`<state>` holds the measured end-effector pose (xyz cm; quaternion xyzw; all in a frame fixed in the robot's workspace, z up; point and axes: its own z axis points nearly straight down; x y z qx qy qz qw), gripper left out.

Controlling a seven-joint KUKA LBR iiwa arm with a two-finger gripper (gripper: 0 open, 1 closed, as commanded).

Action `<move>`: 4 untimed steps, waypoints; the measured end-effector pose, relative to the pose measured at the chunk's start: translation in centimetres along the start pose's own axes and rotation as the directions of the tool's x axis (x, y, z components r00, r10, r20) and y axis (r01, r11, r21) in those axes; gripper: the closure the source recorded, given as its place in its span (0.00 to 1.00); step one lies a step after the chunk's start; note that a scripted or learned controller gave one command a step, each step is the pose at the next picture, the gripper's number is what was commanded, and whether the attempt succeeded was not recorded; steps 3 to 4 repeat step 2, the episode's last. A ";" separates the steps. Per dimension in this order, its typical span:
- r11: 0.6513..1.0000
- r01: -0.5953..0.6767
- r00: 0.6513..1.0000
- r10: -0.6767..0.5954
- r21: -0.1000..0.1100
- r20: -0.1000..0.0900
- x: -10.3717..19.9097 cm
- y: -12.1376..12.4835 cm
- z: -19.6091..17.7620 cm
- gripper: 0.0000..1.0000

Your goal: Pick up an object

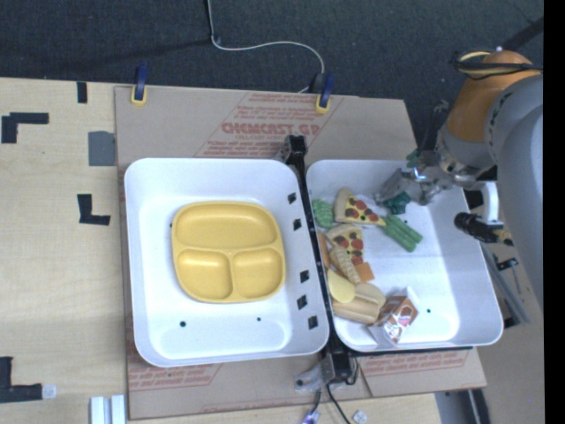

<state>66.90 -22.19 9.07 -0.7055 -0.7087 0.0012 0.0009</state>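
The gripper (399,193) hovers over the right bin (459,272), grip state unclear; toy food (357,254) lies unpicked, nothing lifted yet.

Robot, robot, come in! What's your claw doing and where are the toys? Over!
Gripper low in right bin, over green toy. Pizza slices and other toy food piled alongside. Yellow tray in left bin.

Arm (494,104) reaches in from right (orange band visible), hand (399,193) angled down-left.
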 end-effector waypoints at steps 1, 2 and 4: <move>1.000 0.001 1.000 -0.001 -0.002 0.001 6.8 0.0 0.6 0.00; 1.000 -0.001 1.000 0.001 -0.004 0.002 6.5 0.0 -0.5 1.00; 1.000 -0.001 1.000 0.001 -0.004 0.002 6.5 0.0 -0.5 1.00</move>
